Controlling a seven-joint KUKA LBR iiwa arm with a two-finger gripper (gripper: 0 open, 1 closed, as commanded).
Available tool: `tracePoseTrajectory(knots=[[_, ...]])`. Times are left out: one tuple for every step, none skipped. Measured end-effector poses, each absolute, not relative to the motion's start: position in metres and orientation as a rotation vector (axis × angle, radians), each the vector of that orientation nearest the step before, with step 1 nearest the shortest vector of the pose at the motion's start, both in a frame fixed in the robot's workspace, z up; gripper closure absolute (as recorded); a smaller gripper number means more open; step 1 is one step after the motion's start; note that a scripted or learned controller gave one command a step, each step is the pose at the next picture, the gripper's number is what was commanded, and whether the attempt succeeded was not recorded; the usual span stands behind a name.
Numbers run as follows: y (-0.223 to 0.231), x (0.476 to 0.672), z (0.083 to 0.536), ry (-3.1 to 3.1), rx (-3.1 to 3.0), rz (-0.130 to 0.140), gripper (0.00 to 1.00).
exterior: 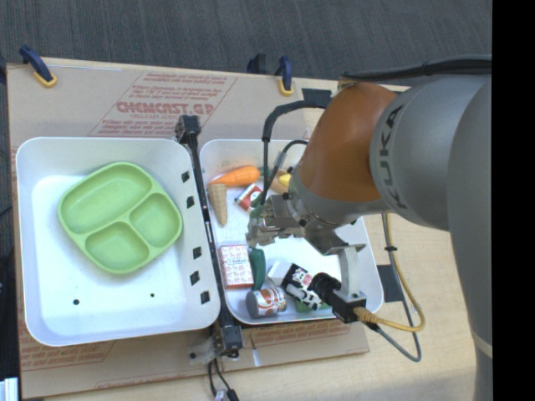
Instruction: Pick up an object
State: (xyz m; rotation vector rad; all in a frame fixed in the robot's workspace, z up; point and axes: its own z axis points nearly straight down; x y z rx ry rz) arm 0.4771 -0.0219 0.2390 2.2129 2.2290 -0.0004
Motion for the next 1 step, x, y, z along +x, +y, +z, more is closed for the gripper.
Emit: tracePoseTrajectory(knots=[[-0.0731,0.5131,0.2488,2.225,2.215,0.002,1.0]])
